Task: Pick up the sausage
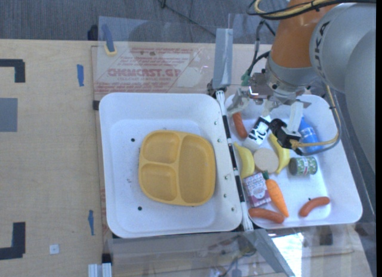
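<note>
- While the gripper (pixel 262 128) hangs over the right bin (pixel 340 210), whether its fingers are open or closed you cannot tell.
- Aim for the sausage (pixel 314 206) near the front corner, lying apart from the carrot (pixel 276 197).

Both white bins (pixel 173 105) on the desk (pixel 48 150) are viewed from one fixed overhead camera, angled down, at moderate range.
</note>
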